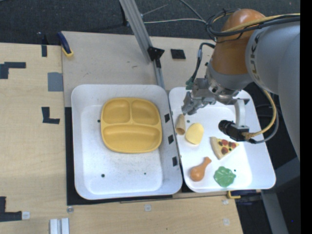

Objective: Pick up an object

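Right white bin [261,177]: green leafy toy [224,176], drumstick, pizza slice | left white bin [80,145]: yellow divided plastic plate [131,125] | gripper [191,106]: grip state unclear

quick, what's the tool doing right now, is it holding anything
Tool: over the right bin, above the food pieces, near the tan roll. Nothing visible in its grip; open or closed cannot be told.
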You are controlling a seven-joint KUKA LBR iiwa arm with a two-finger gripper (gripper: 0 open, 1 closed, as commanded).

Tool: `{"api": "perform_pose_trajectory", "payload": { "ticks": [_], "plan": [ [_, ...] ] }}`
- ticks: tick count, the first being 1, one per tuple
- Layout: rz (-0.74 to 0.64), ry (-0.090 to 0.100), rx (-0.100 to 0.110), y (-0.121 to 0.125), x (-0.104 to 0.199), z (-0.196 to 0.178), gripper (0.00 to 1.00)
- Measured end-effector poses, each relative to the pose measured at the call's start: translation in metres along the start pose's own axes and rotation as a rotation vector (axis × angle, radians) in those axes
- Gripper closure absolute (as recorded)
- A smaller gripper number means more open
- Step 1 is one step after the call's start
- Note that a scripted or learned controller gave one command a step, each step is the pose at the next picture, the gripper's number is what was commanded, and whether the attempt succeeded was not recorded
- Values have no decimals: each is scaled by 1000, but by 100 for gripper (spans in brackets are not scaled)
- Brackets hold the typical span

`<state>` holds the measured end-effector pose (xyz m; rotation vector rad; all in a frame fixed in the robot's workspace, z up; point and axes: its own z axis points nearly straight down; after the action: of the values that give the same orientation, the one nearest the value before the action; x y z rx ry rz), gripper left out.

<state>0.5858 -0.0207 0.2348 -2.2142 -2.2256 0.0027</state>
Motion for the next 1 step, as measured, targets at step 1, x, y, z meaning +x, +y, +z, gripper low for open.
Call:
{"api": "perform_pose_trajectory", "payload": {
  "ticks": [1],
  "plan": [
    [-1,1,-1,-7,47,-4,100]
  ]
}}
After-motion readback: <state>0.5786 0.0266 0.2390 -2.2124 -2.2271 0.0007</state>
